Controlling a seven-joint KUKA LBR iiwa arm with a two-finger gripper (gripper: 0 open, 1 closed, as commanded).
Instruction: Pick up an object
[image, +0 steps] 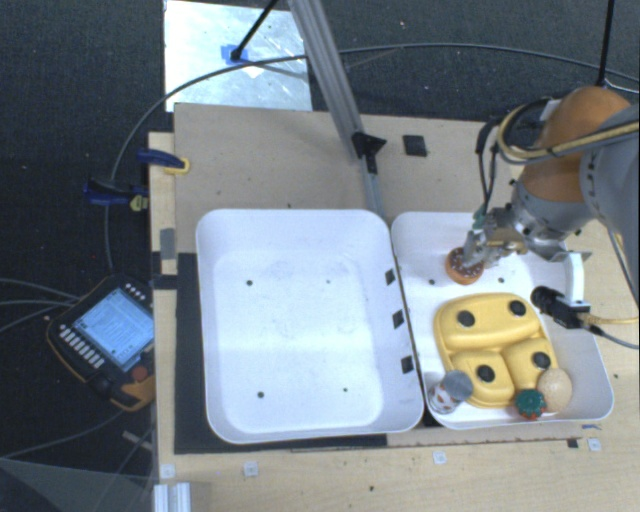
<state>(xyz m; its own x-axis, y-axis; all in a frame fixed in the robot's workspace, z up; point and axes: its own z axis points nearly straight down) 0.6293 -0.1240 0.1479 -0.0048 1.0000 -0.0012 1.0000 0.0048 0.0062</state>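
Brown round object (463, 265) — claw (474, 246) touching its top, right bin (420, 240).

A tan bench (290, 160) stands on dark carpet floor (70, 90) (cables trailing), with a bright reflective panel (235, 60) far left.

Left bin (230, 300): floor was bare; open to approach from above.
Right bin (420, 240): rear left corner stayed open; front half was crowded.
Yellow moulded piece (490, 345): filled the middle and front.
Small items: grey-capped piece (452, 388), green ball (529, 403) and pale egg (554, 384) lined the front wall.
Tool (470, 255): stood over a small brown object (461, 266), blocking the rear centre.
Slanted pole (335, 75): crossed above the tabletop (250, 160) behind the bins.
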